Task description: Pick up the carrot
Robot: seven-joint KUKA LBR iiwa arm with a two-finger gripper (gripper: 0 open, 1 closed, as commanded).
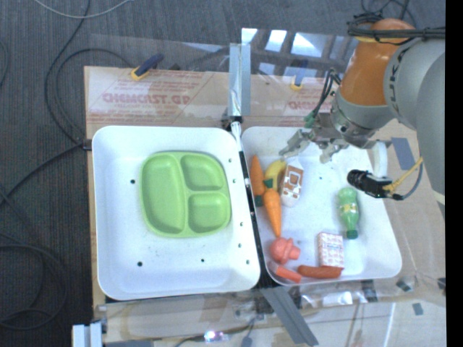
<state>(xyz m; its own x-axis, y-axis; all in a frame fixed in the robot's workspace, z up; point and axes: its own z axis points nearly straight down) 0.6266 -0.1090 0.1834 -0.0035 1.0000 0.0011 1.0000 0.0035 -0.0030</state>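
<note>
The hand (312,144) hovers spread and holding nothing at the right bin's (383,255) 12 o'clock edge. The carrot (272,211) lies near that bin's left wall, at 7 o'clock from the hand, well apart, tip pointing down, beside a banana (273,170).

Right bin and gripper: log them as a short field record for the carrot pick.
target: carrot, lying in the right bin near its left wall
beside target: banana and small carton to its upper right
other contents: green bottle, red sausage
gripper: gripper over the bin's far end, open, nothing between its fingers
gripper to target: apart, no contact
left bin: holds a green divided plate
task status: carrot not yet picked
</note>
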